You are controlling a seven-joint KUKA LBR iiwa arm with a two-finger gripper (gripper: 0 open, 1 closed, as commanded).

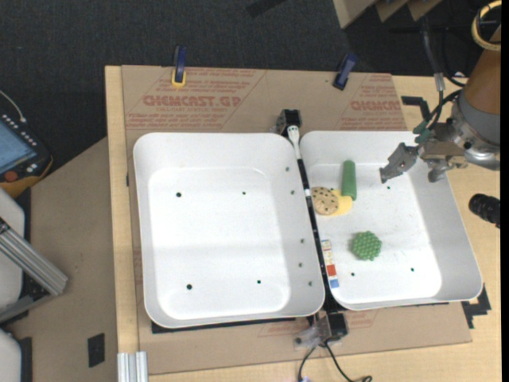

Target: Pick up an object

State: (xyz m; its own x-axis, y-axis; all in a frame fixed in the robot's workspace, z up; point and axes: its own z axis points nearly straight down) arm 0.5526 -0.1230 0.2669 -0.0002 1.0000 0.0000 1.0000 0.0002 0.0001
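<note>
Objects lie in the right bin [445, 237], three in all, grouped toward its left half. Taking the clamped divider [306, 205] between the two bins as the landmark: a tan, speckled cookie-like disc [323, 200] sits just beside it, about midway along, touching a small yellow piece [342, 206] on its far side from the divider. A green stick [348, 179] lies a little farther from the divider, lengthwise toward the back of the bin, its near end just beside the yellow piece. A round, bumpy green ball [366, 246] rests farther forward, apart from the others and somewhat farther from the divider than the stick. The gripper [398, 164] hangs over the back right part of this bin, well away from the divider and beyond the stick, with nothing between its fingers; whether the jaws stand wide or narrow cannot be told at this angle. The arm [481, 110] comes in from the right edge. On the other side of the divider is the left bin [159, 165]. Both bins sit on a cardboard sheet [238, 94] with red lettering, held at its back edge by two blue clips [180, 66].
</note>
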